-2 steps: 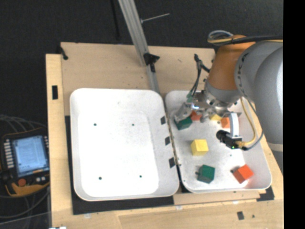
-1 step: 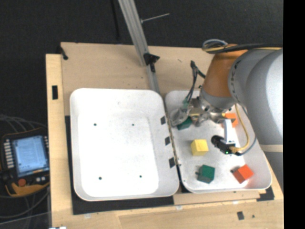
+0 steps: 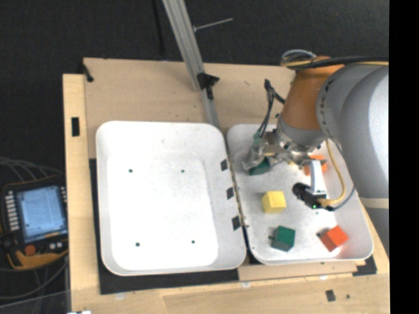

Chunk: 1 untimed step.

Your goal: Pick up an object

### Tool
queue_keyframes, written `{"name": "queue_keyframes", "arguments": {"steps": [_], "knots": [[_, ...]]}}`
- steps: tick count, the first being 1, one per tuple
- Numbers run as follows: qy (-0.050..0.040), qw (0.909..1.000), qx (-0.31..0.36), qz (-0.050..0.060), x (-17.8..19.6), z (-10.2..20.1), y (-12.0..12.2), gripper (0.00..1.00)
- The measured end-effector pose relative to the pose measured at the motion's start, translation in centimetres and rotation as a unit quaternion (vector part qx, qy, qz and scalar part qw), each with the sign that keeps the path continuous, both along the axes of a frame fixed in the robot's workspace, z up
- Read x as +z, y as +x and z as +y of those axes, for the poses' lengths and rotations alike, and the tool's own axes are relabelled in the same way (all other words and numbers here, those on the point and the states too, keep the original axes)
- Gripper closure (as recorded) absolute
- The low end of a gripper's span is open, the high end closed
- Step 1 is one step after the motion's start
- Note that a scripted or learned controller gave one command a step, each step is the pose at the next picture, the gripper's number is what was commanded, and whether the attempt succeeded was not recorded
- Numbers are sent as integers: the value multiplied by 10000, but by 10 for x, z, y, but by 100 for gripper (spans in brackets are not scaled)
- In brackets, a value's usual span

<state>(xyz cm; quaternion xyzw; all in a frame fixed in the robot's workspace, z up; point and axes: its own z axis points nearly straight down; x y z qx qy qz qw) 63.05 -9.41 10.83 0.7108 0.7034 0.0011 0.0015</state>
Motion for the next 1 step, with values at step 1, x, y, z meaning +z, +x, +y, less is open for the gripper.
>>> {"name": "queue_keyframes", "arguments": {"steps": [1], "knots": [[-5,10000,50,-15,64,2,3,100]]}}
